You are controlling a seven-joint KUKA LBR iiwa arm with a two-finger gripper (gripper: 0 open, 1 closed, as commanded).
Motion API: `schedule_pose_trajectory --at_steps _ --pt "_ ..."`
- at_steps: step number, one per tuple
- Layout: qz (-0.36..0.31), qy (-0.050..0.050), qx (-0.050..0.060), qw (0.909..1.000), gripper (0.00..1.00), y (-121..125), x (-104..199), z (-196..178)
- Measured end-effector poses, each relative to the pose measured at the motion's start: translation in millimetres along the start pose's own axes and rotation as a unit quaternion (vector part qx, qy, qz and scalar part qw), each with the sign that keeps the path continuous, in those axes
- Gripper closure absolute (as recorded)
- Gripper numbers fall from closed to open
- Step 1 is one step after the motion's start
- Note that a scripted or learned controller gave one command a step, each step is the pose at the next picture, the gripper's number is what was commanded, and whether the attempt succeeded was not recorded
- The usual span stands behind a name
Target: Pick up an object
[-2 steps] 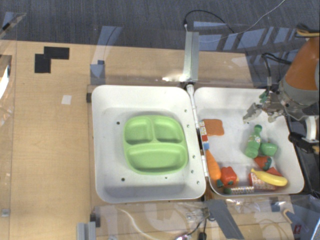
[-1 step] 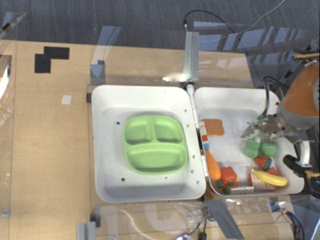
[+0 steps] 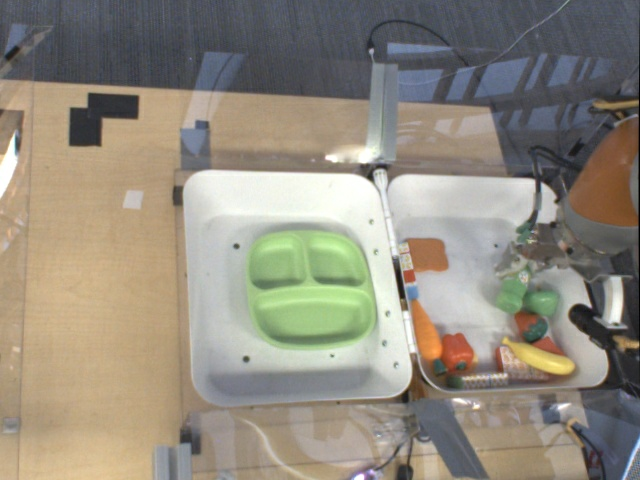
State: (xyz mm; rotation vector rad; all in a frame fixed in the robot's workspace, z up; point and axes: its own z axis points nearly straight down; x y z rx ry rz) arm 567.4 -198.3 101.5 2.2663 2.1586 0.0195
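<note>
Reaching in from the right, the claw (image 3: 527, 258) hangs low over the right bin (image 3: 470, 208), near its right wall; whether it is apart or together cannot be told from this slanted view. Just below it lie two green pieces, a light green object (image 3: 512, 295) and a darker green object (image 3: 544, 301), side by side and close under the metal tips. No item can be seen held in the claw.

Further toward the bin's near edge lie a red object with a green top (image 3: 531, 326), a yellow banana (image 3: 540, 357) and a flat printed packet (image 3: 508, 362) beneath the banana. To the left along the near wall sit a red block (image 3: 458, 349), an orange carrot (image 3: 427, 334) lying against the divider side, and a dark beaded strip (image 3: 476, 378). A flat brown piece (image 3: 426, 255) lies apart in the upper left of this bin.

The left bin (image 3: 220, 208) holds a green divided plate (image 3: 310, 288) with three compartments, set near its middle. Both bins rest on the wooden surface (image 3: 90, 298), where a black marker shape (image 3: 100, 116) sits far to the upper left.
</note>
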Motion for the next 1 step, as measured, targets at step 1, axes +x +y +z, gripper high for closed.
schedule_pose_trajectory --at_steps 1 --pt "0.067 -0.001 0.006 0.9977 1.00 13.8 79.7 -109.3"
